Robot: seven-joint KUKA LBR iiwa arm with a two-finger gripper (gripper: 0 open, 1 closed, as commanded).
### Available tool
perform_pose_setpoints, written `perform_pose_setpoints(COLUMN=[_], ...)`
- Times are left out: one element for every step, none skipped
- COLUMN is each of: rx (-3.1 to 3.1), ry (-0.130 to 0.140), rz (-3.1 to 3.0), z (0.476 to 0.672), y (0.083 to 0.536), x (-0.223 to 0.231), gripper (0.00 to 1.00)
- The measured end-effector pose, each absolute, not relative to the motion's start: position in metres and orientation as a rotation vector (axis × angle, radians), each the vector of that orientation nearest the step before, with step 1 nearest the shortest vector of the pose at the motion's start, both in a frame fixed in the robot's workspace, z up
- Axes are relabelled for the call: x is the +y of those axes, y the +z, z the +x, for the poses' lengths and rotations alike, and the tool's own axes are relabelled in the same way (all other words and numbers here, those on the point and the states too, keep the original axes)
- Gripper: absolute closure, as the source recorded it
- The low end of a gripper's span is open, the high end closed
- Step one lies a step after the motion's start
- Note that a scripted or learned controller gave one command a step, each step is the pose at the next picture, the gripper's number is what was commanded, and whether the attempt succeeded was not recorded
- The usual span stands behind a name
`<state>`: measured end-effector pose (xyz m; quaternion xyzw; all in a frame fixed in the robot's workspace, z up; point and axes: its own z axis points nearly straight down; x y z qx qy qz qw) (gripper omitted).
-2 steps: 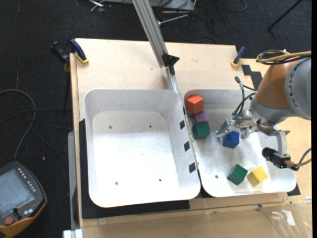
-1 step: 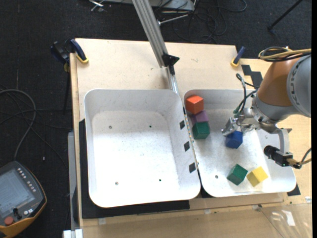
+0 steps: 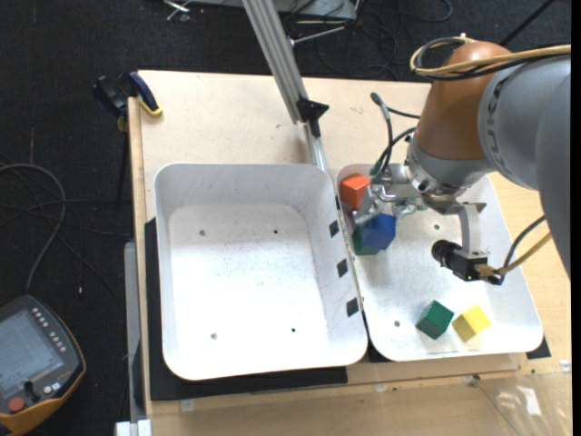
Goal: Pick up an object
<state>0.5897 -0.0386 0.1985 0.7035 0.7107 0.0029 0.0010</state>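
Nearest me, a green block [image 3: 435, 320] and a yellow block [image 3: 471, 324] sit loose in the right bin [image 3: 508, 284]. Farther in, the gripper [image 3: 386, 209] hangs at the divider, over a blue block [image 3: 379, 232] and orange block [image 3: 355, 190]; whether it grips, I cannot tell. I read no labels.
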Motion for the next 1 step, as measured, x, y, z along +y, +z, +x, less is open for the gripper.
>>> perform_pose_setpoints(rx=[2.232], ry=[0.009], rz=[2.210], z=[0.6747], y=[0.1959], x=[0.0523], gripper=[1.00])
